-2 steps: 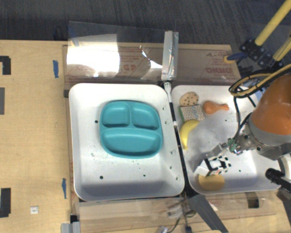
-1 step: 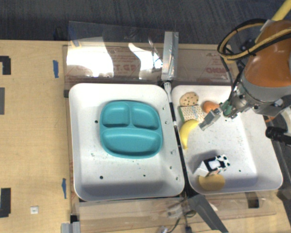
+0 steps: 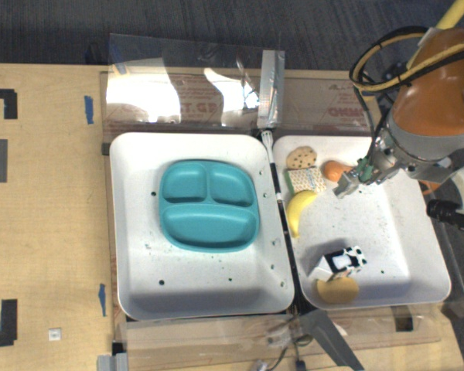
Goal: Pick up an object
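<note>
The gripper (image 3: 348, 185) hangs over the right bin (image 3: 394, 238), near its rear wall. Whether it stands wide or narrow cannot be told from this angle, and nothing is seen held in it.

Positions relative to the gripper:

- Orange ball (image 3: 335, 170): just beside the gripper, on its left and slightly to the rear. Contact cannot be confirmed.
- Checked block (image 3: 305, 180): left of the ball, near the gripper.
- Cookie (image 3: 300, 158): behind the checked block, in the bin's rear left corner.
- Banana (image 3: 297, 209): left and forward of the gripper, along the bin's left wall.
- Black-and-white toy (image 3: 342, 261): well forward of the gripper.
- Tan disc (image 3: 338, 288): just forward of the toy, at the bin's front wall.

The left bin (image 3: 139, 207) bears a teal tray (image 3: 209, 205), well apart from the gripper.
</note>
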Robot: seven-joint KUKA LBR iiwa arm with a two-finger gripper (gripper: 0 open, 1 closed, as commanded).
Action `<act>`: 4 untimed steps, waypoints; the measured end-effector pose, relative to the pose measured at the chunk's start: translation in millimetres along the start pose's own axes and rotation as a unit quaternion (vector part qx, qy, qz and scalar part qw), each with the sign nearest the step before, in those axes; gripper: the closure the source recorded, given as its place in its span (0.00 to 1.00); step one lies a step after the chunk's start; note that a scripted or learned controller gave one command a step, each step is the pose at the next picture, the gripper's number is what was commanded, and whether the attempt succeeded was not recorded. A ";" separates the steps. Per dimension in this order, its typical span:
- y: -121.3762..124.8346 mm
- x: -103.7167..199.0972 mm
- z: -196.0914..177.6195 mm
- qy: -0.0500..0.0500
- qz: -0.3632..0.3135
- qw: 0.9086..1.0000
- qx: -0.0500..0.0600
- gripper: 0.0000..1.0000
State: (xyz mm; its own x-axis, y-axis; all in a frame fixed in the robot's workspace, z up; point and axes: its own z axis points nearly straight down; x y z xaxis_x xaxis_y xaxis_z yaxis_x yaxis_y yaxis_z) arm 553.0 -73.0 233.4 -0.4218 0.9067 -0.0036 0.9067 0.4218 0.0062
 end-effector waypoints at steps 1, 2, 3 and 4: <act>-0.2 0.0 0.5 0.000 0.000 1.000 0.000 0.00; -14.0 57.9 50.4 0.003 -0.041 0.999 0.004 0.00; -48.3 71.7 48.4 0.002 -0.017 1.000 0.003 0.00; 16.3 2.2 49.0 0.000 0.110 0.994 0.002 0.00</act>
State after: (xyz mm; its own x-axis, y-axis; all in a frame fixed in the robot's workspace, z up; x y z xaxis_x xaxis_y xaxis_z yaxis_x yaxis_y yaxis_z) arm 567.2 -64.2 184.5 -0.2125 0.9772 -0.0017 0.9772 0.2125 0.0022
